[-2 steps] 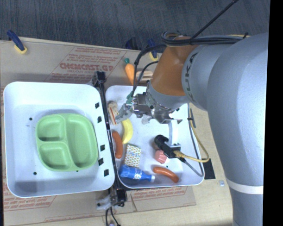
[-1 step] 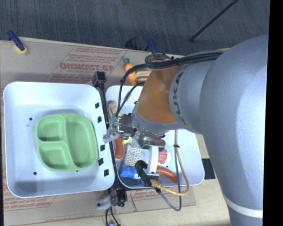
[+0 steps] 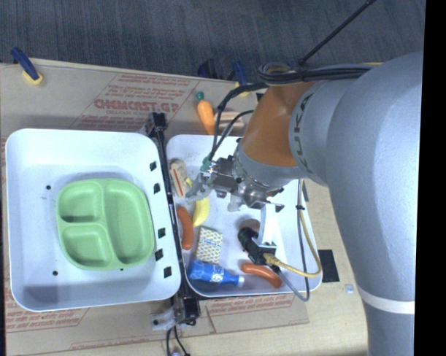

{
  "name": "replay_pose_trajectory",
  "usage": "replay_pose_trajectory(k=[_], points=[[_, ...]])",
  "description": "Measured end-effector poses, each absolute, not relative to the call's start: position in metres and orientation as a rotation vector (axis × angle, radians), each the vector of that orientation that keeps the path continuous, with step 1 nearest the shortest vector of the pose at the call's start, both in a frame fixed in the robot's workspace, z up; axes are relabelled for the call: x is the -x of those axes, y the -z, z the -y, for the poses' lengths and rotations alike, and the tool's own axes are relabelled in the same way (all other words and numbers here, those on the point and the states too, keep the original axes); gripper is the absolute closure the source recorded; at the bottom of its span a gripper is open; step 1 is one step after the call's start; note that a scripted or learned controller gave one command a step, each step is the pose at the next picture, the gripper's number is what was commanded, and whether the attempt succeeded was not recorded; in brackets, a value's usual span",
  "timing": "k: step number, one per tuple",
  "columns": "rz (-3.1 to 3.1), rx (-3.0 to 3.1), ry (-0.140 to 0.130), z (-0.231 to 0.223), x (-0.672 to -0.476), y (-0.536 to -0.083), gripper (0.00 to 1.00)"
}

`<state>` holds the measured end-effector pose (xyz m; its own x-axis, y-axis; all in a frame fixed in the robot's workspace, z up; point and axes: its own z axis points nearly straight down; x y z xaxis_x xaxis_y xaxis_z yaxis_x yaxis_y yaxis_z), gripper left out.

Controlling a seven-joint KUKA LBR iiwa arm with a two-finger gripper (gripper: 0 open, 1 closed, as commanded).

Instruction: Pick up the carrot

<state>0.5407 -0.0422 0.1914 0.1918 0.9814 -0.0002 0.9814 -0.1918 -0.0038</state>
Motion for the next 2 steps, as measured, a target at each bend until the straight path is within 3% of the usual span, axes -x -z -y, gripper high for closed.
replay_pose_trajectory(k=[1, 2], points=[[1.984, 2.432, -0.004, 0.0, -0.647, -0.191, 0.0], [1.976, 2.437, -0.006, 0.005, -0.582, -0.191, 0.0]])
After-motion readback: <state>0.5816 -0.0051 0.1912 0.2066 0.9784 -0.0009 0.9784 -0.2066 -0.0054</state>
